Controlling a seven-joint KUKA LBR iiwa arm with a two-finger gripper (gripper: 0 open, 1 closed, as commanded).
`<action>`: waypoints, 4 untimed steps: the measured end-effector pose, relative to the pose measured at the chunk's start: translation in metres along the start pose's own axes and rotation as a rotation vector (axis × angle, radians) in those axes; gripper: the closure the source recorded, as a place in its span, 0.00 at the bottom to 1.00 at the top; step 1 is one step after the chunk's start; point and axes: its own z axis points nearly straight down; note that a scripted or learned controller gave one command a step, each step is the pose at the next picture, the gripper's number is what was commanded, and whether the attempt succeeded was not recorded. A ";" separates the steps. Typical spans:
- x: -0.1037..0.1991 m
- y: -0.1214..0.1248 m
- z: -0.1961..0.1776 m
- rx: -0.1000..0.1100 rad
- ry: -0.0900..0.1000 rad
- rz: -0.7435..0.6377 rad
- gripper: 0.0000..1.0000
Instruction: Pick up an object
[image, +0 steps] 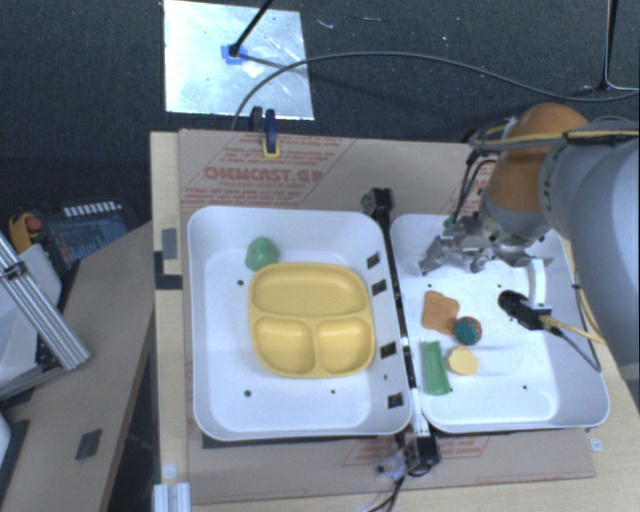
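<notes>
My gripper (453, 264) hangs over the back of the right bin (570, 400), open, with nothing between its fingers. Just in front of it lie an orange flat piece (439, 310), a small blue, green and red ball (467, 329), a yellow round piece (462, 361) and a green stick (434, 366). All of them rest on the bin floor, apart from the gripper. In the left bin (215, 400) sits a yellow divided tray (310, 318) with a green round object (262, 252) at its back left corner.
A black divider (392, 300) runs between the two bins. The grey arm with its orange band (535, 150) comes in over the right bin's back right corner. Cardboard (270, 170) lies under the bins.
</notes>
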 end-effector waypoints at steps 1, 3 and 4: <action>0.000 0.001 -0.012 -0.004 0.000 -0.002 1.00; 0.010 0.010 -0.132 -0.007 -0.001 -0.001 1.00; 0.010 0.011 -0.168 -0.004 0.000 -0.001 1.00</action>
